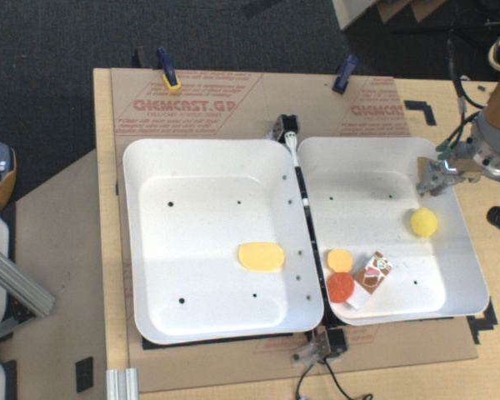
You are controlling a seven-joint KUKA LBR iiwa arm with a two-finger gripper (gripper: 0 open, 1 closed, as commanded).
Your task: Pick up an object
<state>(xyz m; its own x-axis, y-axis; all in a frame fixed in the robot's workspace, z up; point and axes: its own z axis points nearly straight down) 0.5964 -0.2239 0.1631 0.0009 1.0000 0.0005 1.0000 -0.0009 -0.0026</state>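
Note:
The gripper (433,180) hangs over the right bin's (375,169) far right side, with the grey arm reaching in from the right edge. A yellow ball (423,222) lies just below and in front of it, apart from it. Near that bin's front left sit a small orange-yellow round piece (339,260), a red round piece (341,287) and a brown-and-white packet (372,274), close together. A flat yellow oval object (261,257) lies in the left bin (192,165), toward its front right.
A black divider strip (302,198) runs between the two bins. The bins rest on a cardboard sheet (233,98) held by clamps (168,73) at the back. Cables (467,82) hang at the right.

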